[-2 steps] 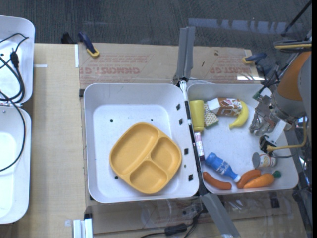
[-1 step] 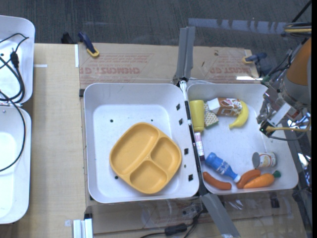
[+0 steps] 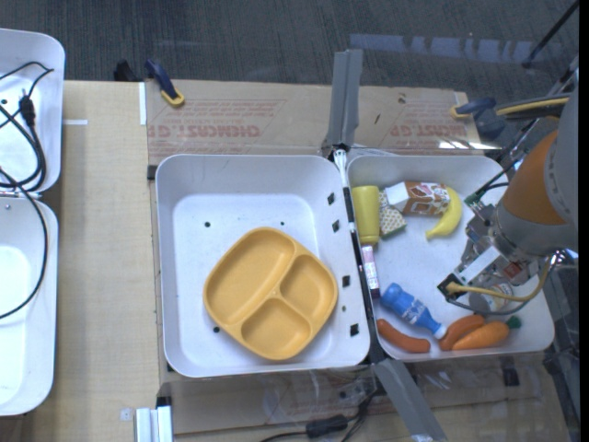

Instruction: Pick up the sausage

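While the grey arm's gripper (image 3: pixel 485 270) hangs over the right side of the right-hand shallow white bin (image 3: pixel 433 158), the target sits well apart from it. The reddish-brown, smooth, stubby sausage (image 3: pixel 403 337) lies flat in that bin's near left corner. Whether the gripper is apart or together, I cannot tell from this angle; the wrist hides it.

Here's the danger, as I judge it. The small blue plastic bottle with a white cap (image 3: pixel 411 309) lies just beside the sausage, perhaps touching it, so a descent aimed slightly far could clip the bottle or grab it instead. The bin's near wall and left wall crowd the sausage from the other sides, leaving little room to straddle it. And there's a look-alike trap: an orange-red tapered piece (image 3: pixel 458 326) and an orange toy carrot with a green top (image 3: pixel 483 336) lie much nearer the gripper, similar in colour and shape.

The sausage itself looks rounded at both ends, glossy, slightly curved, lying roughly along the near wall. It could well roll or slip under a poorly centred pinch.
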Action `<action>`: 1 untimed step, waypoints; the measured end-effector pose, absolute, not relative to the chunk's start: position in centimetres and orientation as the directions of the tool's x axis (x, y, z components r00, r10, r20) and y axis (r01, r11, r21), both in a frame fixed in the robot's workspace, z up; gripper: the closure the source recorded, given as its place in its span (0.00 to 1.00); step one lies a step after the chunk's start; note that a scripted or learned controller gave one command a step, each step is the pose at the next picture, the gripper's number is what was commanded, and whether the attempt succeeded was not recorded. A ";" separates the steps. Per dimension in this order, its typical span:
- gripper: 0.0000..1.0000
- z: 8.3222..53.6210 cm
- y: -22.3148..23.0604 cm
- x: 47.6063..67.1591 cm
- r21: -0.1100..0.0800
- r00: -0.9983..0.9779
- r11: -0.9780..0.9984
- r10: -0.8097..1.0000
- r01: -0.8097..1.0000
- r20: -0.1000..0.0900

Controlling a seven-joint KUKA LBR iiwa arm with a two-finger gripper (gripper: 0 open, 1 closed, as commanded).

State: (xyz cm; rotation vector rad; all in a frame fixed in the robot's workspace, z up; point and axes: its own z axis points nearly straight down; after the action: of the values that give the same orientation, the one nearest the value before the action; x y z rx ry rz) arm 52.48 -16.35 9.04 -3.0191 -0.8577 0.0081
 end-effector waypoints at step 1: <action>0.00 9.1 -10.5 56.7 -0.002 0.899 -0.899 0.438 0.438 -0.004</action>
State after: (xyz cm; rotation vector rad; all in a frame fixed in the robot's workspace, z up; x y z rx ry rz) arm 56.65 -10.55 9.05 -3.0598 -0.7060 0.0072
